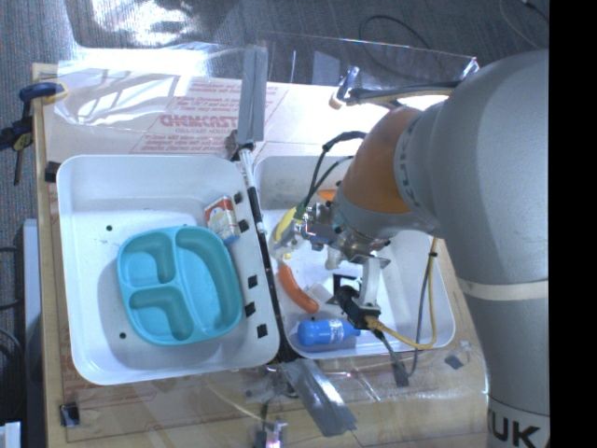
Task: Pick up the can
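Blue can [326, 334] is lying on its side at six o'clock in the right bin [284, 174]; the gripper [310, 230] is hanging toward its twelve o'clock, and whether its grip is wide or narrow cannot be told.

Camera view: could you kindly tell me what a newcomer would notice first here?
A turquoise divided plate fills much of the left bin. The big grey arm with its orange band looms over the right bin, where a blue can lies on its side near the front edge, beside an orange carrot-like piece.
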Tool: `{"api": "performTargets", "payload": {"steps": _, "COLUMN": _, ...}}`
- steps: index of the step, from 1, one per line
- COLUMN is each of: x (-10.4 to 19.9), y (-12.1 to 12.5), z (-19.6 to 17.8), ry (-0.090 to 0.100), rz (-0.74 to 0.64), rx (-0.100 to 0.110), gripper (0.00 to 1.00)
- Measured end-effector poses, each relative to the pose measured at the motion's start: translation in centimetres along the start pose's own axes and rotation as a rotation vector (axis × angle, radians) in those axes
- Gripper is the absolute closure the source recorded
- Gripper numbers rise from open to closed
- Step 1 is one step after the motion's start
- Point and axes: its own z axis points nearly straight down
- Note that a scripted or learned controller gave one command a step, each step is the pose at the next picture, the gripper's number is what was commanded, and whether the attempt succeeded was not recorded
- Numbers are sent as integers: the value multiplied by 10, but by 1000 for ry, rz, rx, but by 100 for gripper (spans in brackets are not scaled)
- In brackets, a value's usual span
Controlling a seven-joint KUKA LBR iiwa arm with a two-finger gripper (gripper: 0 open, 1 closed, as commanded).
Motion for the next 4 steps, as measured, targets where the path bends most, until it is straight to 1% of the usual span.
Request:
{"api": "performTargets", "payload": {"steps": 1, "x": -41, "y": 112, "z": 25, "ry": 0, "rz": -8, "rx": -1, "gripper": 0}}
{"api": "performTargets", "payload": {"steps": 2, "x": -38, "y": 112, "z": 15, "ry": 0, "rz": -19, "rx": 3, "gripper": 100}}
{"api": "performTargets", "payload": {"steps": 3, "x": -45, "y": 106, "z": 24, "ry": 1, "rz": -67, "rx": -2, "gripper": 100}}
{"api": "performTargets", "payload": {"steps": 4, "x": -43, "y": 106, "z": 13, "ry": 1, "rz": -74, "rx": 1, "gripper": 100}}
